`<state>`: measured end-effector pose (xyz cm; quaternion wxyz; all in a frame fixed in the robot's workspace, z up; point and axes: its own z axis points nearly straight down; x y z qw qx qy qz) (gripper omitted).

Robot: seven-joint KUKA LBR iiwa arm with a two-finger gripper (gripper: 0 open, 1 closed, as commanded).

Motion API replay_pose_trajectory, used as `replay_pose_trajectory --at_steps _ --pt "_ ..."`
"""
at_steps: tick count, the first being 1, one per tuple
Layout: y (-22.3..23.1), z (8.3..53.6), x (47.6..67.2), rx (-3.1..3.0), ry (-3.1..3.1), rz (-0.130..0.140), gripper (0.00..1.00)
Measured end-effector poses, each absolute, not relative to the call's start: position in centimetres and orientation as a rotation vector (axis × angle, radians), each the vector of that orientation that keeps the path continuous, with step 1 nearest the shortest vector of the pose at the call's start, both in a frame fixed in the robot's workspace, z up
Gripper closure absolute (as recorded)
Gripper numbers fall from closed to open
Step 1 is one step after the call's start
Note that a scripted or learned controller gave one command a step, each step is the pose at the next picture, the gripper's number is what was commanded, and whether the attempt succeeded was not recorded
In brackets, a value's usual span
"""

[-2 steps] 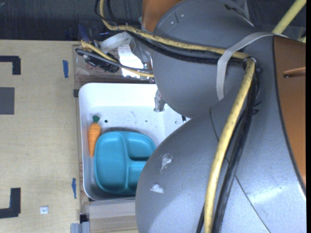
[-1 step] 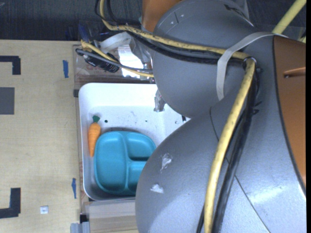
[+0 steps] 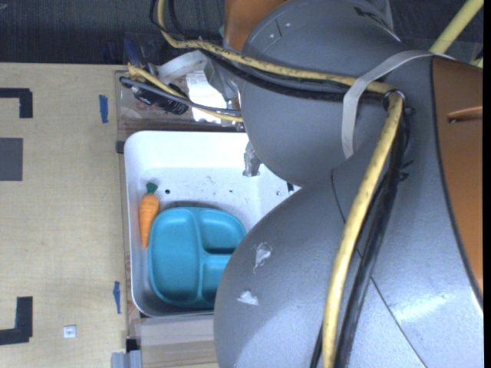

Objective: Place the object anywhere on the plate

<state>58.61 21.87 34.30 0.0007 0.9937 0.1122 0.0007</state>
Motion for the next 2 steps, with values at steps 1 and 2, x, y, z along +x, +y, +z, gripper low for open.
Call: replay_pose_trajectory --at_steps 1,2 --pt "21.87 34.30 58.61 3.120 0.352 0.002 0.00" --pt "21.87 34.30 58.61 3.120 0.352 0.002 0.00"
